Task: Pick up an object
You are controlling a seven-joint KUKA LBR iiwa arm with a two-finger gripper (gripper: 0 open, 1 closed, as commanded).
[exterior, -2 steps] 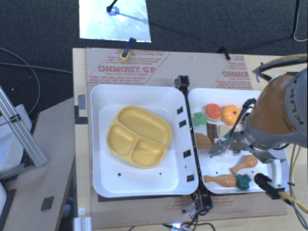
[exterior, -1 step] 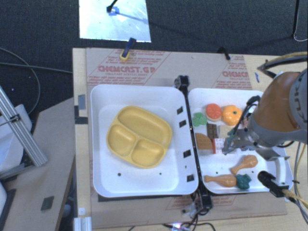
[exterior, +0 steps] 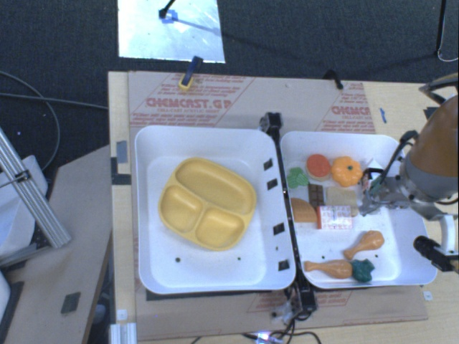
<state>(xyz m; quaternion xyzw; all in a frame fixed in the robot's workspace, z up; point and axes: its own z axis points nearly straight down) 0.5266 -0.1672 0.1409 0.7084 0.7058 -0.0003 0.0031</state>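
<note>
The left bin [exterior: 147,213] fills the middle left of the frame and carries a yellow divided plate [exterior: 208,203], its long axis running from upper left to lower right. Right of the black clips at the centre seam sits the right bin [exterior: 344,281], where the toys crowd together. Along its upper part lie a small green piece [exterior: 297,177], a red tomato [exterior: 319,166] and an orange pumpkin [exterior: 346,171]; below them are a dark brown block [exterior: 316,193], a tan bread-like piece [exterior: 304,211] and a red-and-white box [exterior: 335,217], whose print is too small to read. Lower down, a drumstick [exterior: 365,244] points its thick end to the upper right, and a second drumstick [exterior: 328,268] lies nearly level, its right end touching a dark green broccoli [exterior: 363,270]. At the right edge the arm [exterior: 437,156] is cut off by the frame, and the gripper [exterior: 370,196] sits low just right of the box and below the pumpkin; its fingers are probably near the box, but cabling and blur hide them, so I cannot tell whether they are spread or closed.
</note>
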